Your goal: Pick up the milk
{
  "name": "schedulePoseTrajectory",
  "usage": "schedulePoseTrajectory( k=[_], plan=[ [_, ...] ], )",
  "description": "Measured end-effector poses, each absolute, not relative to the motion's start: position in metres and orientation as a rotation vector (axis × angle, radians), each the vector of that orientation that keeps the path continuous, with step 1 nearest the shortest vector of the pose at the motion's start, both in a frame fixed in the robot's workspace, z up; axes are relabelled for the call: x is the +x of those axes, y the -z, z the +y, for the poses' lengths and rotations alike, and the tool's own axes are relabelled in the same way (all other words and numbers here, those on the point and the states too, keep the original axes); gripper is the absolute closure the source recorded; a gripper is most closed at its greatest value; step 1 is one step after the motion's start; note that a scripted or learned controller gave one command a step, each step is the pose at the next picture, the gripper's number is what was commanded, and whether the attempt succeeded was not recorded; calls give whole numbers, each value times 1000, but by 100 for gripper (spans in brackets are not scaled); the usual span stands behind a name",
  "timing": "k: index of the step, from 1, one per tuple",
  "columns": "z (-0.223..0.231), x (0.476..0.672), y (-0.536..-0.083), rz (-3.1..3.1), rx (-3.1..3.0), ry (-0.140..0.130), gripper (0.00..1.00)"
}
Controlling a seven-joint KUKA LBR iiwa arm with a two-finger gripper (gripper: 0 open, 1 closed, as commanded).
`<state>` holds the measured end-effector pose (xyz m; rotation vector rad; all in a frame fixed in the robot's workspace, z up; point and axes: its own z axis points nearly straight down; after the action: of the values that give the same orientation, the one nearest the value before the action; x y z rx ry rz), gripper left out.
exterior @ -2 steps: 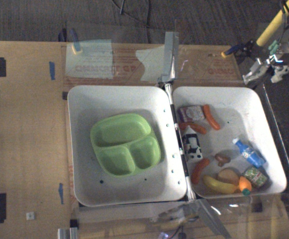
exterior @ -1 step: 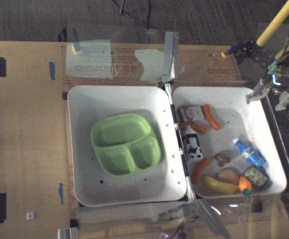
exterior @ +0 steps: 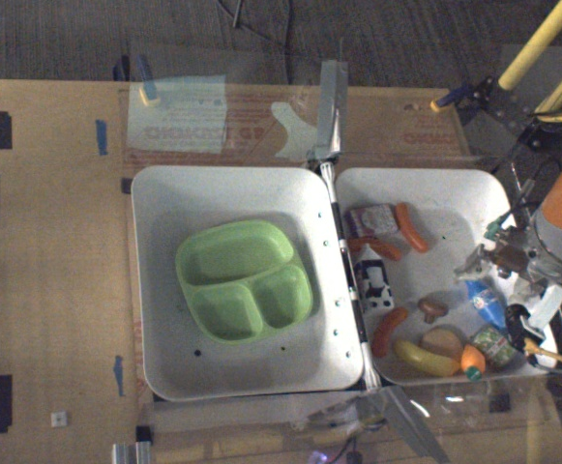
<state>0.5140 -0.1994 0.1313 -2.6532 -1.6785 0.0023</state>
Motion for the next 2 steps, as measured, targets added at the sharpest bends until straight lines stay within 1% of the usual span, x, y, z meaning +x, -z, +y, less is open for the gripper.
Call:
schedulePoseTrajectory(
  k=[1,2],
  plan=[
    [-177,510,-94,-1530,-2740,-3,0],
    [-65,479,-184,-1404,-2809,-3,0]
  ],
)
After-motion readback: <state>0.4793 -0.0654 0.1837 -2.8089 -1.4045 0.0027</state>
